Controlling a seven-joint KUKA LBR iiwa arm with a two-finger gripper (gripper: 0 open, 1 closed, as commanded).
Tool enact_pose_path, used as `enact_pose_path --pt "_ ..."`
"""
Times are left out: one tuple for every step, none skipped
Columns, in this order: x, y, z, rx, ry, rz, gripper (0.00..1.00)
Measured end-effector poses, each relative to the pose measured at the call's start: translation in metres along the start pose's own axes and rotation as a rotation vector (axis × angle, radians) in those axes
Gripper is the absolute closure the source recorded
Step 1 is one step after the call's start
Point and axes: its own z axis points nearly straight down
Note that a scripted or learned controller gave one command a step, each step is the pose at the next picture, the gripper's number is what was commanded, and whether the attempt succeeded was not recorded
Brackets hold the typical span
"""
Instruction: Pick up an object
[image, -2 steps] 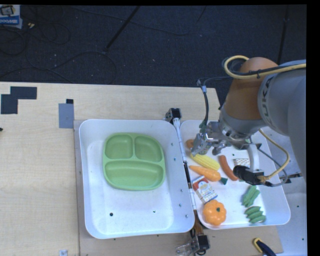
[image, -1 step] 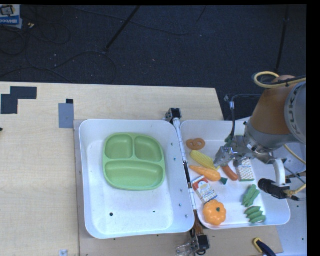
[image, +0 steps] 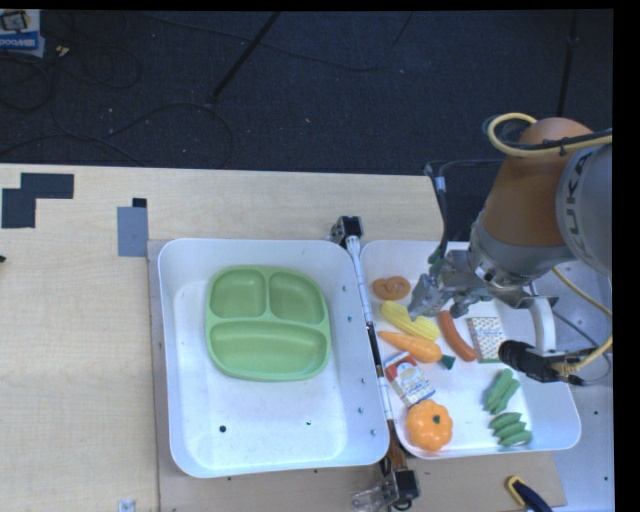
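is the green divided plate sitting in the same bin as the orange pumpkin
No, the green plate lies in the left bin, while the pumpkin is in the right bin.

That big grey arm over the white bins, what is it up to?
The arm is reaching in over the right bin, which holds toy food: a yellow corn cob, a carrot, a small pumpkin and green pods. Its gripper sits low, just above the corn, apparently trying to pick something up. Nothing looks lifted. The left bin holds a green divided plate.
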Motion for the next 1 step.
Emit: enact_pose_path --pt "0.0216 0.0003 -0.0065 0.000 0.000 0.000 1.00"
